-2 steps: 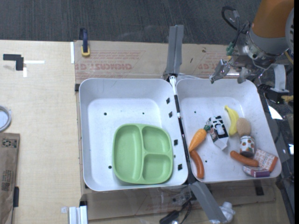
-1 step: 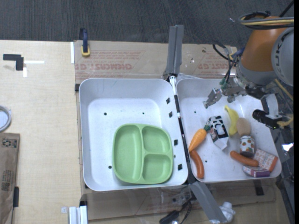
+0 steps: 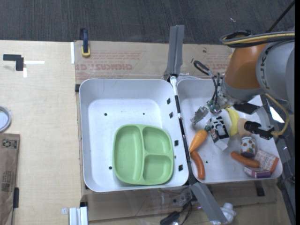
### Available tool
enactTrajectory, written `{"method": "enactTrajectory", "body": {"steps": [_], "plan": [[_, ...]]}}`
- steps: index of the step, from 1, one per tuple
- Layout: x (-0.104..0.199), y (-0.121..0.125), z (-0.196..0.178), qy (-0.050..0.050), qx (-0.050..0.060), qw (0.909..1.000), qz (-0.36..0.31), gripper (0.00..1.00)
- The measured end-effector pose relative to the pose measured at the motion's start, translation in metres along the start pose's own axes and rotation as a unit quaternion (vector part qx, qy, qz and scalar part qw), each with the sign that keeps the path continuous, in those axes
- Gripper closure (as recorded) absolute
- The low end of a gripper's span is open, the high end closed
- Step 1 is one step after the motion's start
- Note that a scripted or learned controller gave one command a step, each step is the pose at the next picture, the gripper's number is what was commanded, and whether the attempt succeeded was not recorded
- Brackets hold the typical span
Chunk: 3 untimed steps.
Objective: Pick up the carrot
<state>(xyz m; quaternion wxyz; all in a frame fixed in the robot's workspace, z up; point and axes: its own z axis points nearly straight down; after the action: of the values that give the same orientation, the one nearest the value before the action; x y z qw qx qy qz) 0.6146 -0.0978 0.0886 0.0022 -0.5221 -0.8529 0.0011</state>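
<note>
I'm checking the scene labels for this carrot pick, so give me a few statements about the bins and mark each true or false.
1. The carrot lies in the right bin. True.
2. The green divided plate sits in the right bin. False: it sits in the left bin.
3. The gripper is above the right bin, up and slightly right of the carrot in the view. True.
4. The carrot is clamped between the fingers. False: it lies on the bin floor, apart from the gripper.
5. A hot dog sausage lies just below the carrot in the view. True.
6. The banana rests on the green plate. False: it is in the right bin, near the arm.
</note>
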Motion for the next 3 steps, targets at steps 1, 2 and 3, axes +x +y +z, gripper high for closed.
{"method": "enactTrajectory", "body": {"steps": [1, 2, 3], "plan": [[0.025, -0.058, 0.000, 0.000, 0.000, 0.9989, -0.047, 0.00], [0.049, -0.102, -0.085, 0.000, -0.001, 0.9942, -0.108, 0.00], [0.104, -0.100, -0.100, 0.000, 0.000, 0.9823, -0.187, 0.00]]}}
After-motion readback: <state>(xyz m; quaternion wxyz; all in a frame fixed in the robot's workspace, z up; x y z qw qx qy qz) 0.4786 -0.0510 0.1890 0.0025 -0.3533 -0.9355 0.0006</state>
